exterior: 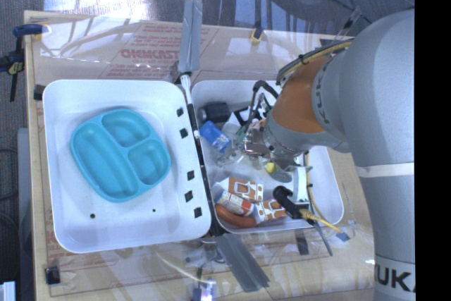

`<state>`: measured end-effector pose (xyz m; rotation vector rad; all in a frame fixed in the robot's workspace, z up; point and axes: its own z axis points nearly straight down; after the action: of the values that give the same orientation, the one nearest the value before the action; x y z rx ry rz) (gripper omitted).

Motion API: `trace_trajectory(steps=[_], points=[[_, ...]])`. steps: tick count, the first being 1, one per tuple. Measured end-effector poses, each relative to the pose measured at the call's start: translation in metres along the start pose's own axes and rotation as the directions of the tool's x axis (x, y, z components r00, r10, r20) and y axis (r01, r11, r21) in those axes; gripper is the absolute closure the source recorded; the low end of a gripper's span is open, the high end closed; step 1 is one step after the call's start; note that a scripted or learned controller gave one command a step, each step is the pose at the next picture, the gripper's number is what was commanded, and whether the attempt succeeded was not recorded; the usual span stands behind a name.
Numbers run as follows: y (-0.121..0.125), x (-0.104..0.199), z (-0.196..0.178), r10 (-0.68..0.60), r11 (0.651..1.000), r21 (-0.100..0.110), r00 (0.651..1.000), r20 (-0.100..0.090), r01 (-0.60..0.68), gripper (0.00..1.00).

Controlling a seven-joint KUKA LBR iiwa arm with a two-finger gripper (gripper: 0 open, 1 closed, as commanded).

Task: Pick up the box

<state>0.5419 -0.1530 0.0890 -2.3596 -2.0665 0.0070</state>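
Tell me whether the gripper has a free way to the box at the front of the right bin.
Probably yes. The box lies uncovered near the right bin's front edge, and the gripper hangs just behind it.

The two bins (63, 222) look like smooth white plastic with a soft shine. The divided tray (120, 155) in the left bin is light blue plastic — smooth and a bit dull. The box (243, 195) looks like printed cardboard, orange and white. The arm (373, 88) has a grey painted shell, smooth and dull, and its orange band (299, 106) is slightly shiny. A clear, glossy sheet (106, 46) covers the bench — light bounces off it.
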Motion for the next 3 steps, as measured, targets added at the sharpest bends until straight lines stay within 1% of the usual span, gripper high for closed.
trace_trajectory(steps=[1, 2, 3], points=[[0.0, 0.0, -0.007, -0.003, 1.0, 0.006, 1.0, -0.001, 0.003, 1.0], [0.0, 0.0, -0.007, -0.004, 1.0, 0.006, 1.0, 0.0, 0.004, 0.0], [0.036, 0.012, 0.0, -0.012, 1.0, 0.0, 1.0, -0.002, 0.012, 0.0]])
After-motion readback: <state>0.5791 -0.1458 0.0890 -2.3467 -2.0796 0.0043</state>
